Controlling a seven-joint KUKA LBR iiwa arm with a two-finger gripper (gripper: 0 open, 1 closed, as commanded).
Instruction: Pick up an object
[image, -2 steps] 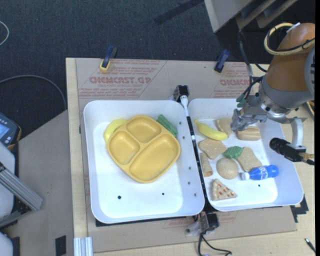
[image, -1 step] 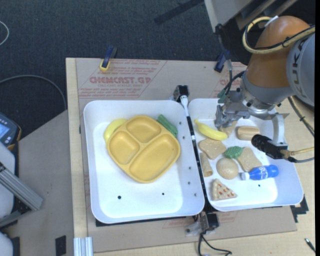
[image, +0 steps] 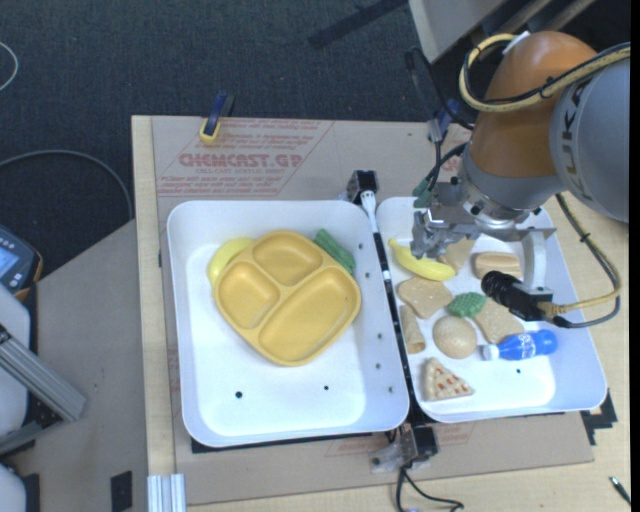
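While the gripper (image: 432, 243) hangs low over the far end of the right bin (image: 585, 385), just above the yellow banana (image: 422, 264), I cannot tell how it is set. The banana lies near the divider, apart from a bread slice (image: 425, 297), a green piece (image: 466, 304) and a blue bottle (image: 525, 346). The left bin (image: 190, 330) holds a yellow divided tray (image: 288, 297).

Red print reading "CHEMCAST GP" runs along the far edge of the brown board (image: 250, 150), beyond the left bin (image: 190, 330); smaller lines are illegible.
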